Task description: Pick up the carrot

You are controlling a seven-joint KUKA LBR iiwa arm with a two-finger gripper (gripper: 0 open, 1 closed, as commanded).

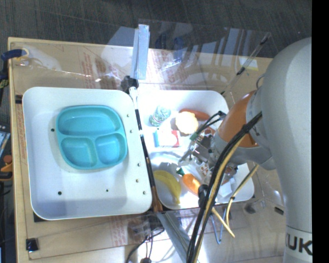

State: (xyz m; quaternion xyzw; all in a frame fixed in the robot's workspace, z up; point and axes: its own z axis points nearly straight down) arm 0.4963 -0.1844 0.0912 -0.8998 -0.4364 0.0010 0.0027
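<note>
The small orange plastic toy carrot (190, 183) — likely light, stiff and slick — wants a pinch across its middle, though the arm's two-finger gripper (200, 156) poised above it is too cluttered to tell whether anything is held.

legible text: white letters "ku", cut off at the frame edge, on the grey arm base (297, 240); nothing else readable.

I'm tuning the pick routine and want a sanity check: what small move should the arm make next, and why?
Probably a short shift toward the near edge of the right bin, then down. The gripper hangs just above the carrot, which lies beside the banana. Nothing orange shows between the fingers, so it needs to centre over the carrot first.
</note>
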